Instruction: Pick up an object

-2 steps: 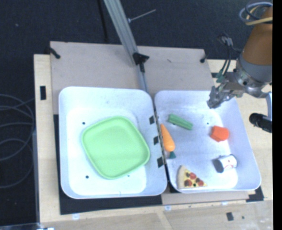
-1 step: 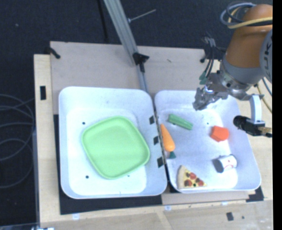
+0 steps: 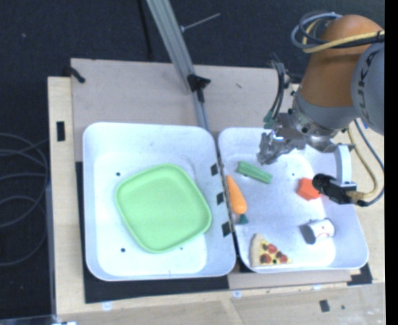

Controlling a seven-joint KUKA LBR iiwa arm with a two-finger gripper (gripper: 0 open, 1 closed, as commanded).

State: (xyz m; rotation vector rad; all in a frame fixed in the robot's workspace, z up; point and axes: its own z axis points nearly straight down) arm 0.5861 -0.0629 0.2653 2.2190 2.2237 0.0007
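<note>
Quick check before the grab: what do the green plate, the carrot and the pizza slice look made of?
Green plate: probably moulded plastic, one even pale green colour with a soft sheen and rounded rim. Carrot: likely toy plastic, uniform orange with a teal stub. Pizza slice: seems a toy too, plastic or rubber; flat painted toppings, finish too small to judge.

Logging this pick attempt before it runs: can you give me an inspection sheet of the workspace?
Surface: two white bins, left bin and right bin, side by side on a bench.
Job's things: in the right bin, green block, carrot, orange block, pizza slice, white cup.
Clutter: green plate in the left bin.
Grippers: gripper above the green block, nothing seen between its fingers.
Cables: yellow cable along the arm; black cables at left.
Surroundings: metal pole, dark floor.
</note>
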